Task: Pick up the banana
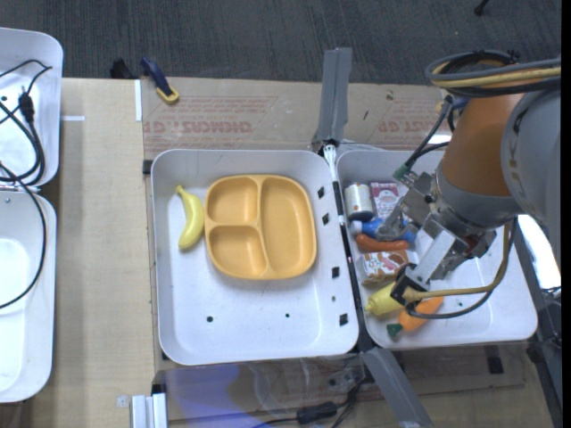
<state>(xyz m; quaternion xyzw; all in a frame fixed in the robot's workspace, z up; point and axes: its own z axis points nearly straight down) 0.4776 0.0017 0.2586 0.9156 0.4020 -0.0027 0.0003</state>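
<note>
The yellow banana (190, 218) lies in the left bin (259, 328), along that bin's left wall and just left of a yellow divided plate (261, 226). My gripper (393, 227) hangs low over the right bin (500, 324), among the items packed at its left side. It is far to the right of the banana, with the plate and the wall between the bins lying in between. Nothing can be seen held in it.
The right bin holds a silver can (359, 200), a pink-and-white packet (385, 194), a blue item (403, 235), a brown snack packet (384, 262), a yellow fruit (382, 302) and a carrot (417, 314). A blue-and-yellow clamp (159, 80) lies on the bench behind.
</note>
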